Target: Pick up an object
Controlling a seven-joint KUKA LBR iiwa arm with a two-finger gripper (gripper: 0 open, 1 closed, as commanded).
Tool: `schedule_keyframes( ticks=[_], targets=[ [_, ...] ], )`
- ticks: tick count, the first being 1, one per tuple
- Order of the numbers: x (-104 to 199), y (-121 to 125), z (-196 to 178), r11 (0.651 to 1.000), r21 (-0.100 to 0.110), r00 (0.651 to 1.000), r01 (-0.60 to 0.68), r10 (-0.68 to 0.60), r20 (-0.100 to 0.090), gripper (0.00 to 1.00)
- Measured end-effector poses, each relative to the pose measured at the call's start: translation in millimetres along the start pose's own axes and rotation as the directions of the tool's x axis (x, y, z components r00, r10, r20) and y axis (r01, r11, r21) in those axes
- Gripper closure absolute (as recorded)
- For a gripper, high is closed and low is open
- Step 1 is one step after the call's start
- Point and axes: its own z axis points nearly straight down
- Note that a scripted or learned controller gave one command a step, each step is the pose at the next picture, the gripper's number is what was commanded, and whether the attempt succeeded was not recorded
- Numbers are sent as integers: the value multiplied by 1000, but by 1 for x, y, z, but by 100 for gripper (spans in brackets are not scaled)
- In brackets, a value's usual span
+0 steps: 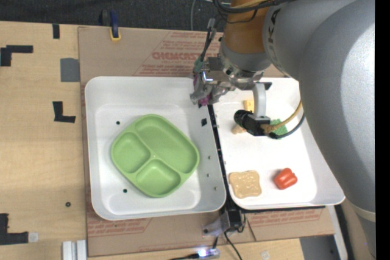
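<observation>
Pincer point(204, 93), open or closed I cannot tell, hangs above the dividing wall point(214, 143). Dropping here, I'd likely strike it and grasp nothing.

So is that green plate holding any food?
Empty. The green plate lies right side up in the left bin, and all three of its compartments show bare green.

Two bins point(100, 131), one green plate point(155, 155), one toast point(245, 184), one red pepper point(285, 178).
</observation>
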Motion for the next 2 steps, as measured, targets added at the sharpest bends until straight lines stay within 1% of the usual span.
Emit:
schedule_keyframes(
  ticks=[1,2],
  targets=[
    [48,39,3,1000,-2,1000,-1,1,0,100],
    [45,38,3,1000,1,1000,-4,4,2,0]
  ],
)
